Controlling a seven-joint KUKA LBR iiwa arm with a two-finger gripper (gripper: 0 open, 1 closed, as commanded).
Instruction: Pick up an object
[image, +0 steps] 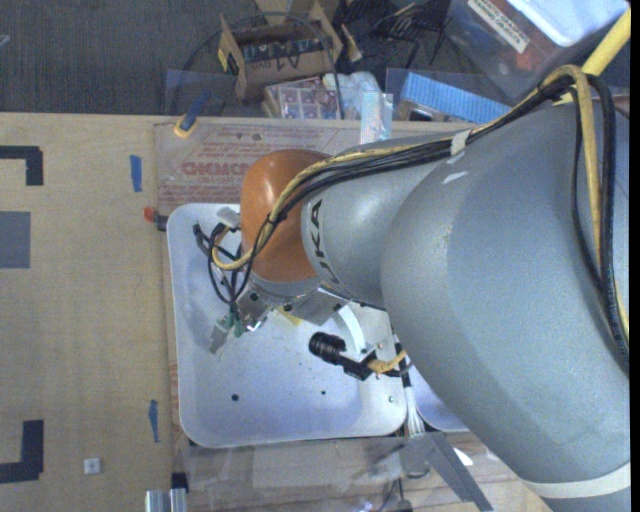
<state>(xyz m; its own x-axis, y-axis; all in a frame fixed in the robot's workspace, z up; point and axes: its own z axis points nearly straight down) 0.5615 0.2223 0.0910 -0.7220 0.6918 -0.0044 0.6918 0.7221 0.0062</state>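
We find the gripper (224, 332) low in the white bin (280, 405), its opening and hold not determinable, a small yellowish object (290, 318) just beside it, and advise centring over that object before closing.

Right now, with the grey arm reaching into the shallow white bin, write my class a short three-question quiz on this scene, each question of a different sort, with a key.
1. True or false: the two-finger gripper is over the shallow white plastic bin on the view's left.
2. Which colour is the rounded band above the wrist of the grey metal arm? A green, B orange, C purple.
3. Fill in: the short tape strip on the pale wooden bench is ____.
Key: 1 true; 2 B; 3 blue.
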